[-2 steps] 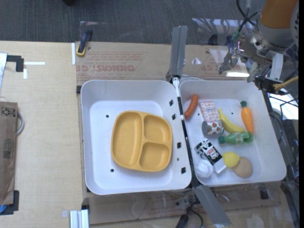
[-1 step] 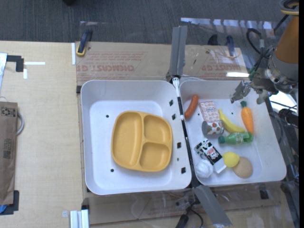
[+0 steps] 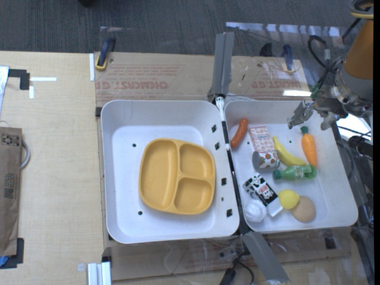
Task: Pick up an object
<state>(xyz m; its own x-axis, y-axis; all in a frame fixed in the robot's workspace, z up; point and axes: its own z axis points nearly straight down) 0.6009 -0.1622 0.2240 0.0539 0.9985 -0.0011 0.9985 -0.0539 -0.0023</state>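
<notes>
Gripper (image 3: 313, 119) hangs over the upper right corner of the right bin (image 3: 347, 215), fingers splayed apart and nothing between them, so it is released and empty. Closest to it, at about 6 o'clock and just beside the fingertips, lies the carrot (image 3: 309, 149): orange, tapered, green stub at the top, lying nearly along 12 to 6. It looks like a light, stiff moulded plastic toy with a smooth and probably slippery skin; I'd pinch it across the thick upper half, where the sides run closest to parallel.

At 8 o'clock from the carrot, the banana (image 3: 286, 154), curved, yellow and glossy, touches the green bottle (image 3: 295, 172) below it. The bottle lies on its side, round-bodied, likely to roll. Further toward 9 o'clock sit a flat pink packet (image 3: 260, 139) and a small can (image 3: 266, 160). The red sausage (image 3: 238, 133) lies by the bin's left wall.

Down at 6 o'clock, a lemon (image 3: 289, 199) touches a tan egg-like ball (image 3: 304, 209), both rounded and awkward to squeeze.

The left bin (image 3: 116, 218) carries a yellow divided plate (image 3: 177, 176), hard plastic, three compartments
</notes>
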